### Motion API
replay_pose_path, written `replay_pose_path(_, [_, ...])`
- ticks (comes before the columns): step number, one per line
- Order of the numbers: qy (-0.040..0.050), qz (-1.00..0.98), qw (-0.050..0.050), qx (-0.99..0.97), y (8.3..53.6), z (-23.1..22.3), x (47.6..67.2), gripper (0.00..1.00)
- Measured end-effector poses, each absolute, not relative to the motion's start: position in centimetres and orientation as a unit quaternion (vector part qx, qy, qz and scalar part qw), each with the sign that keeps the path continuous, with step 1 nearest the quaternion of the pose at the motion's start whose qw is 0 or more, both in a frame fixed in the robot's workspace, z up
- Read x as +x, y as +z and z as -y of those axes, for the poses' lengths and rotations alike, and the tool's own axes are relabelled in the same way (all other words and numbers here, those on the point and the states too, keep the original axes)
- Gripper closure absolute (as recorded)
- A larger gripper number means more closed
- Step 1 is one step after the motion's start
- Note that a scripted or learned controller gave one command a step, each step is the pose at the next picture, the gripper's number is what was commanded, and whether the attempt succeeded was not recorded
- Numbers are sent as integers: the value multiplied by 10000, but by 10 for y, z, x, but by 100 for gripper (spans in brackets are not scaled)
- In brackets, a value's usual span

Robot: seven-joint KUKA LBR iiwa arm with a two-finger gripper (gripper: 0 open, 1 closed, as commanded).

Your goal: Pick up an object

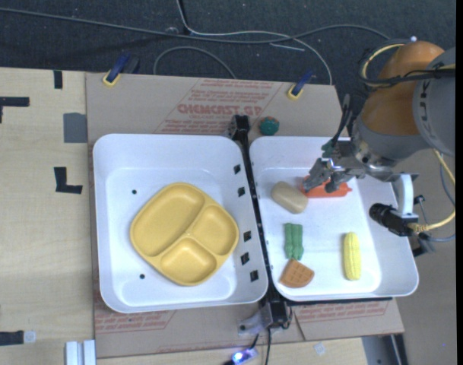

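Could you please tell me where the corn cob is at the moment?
The corn cob lies in the right bin, near its right wall and front edge, to the right of the green toy and the waffle piece.

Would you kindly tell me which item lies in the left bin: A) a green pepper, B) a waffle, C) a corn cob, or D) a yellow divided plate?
D: the yellow divided plate lies alone in the left bin, while the corn cob, the green item and the waffle-like piece all lie in the right bin.
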State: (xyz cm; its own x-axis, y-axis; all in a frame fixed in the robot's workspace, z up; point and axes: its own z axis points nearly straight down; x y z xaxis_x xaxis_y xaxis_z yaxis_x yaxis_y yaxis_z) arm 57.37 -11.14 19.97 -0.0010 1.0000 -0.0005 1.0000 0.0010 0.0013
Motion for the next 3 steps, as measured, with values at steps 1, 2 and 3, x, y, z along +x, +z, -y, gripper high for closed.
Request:
replay_pose_path(1, [7, -7077, 14, 7065, 252, 111, 574, 100])
replay_pose_path(2, [2, -7093, -3, 7050, 256, 61, 580, 100])
replay_pose_path(3, [-3, -7091, -6, 7051, 257, 10, 578, 100])
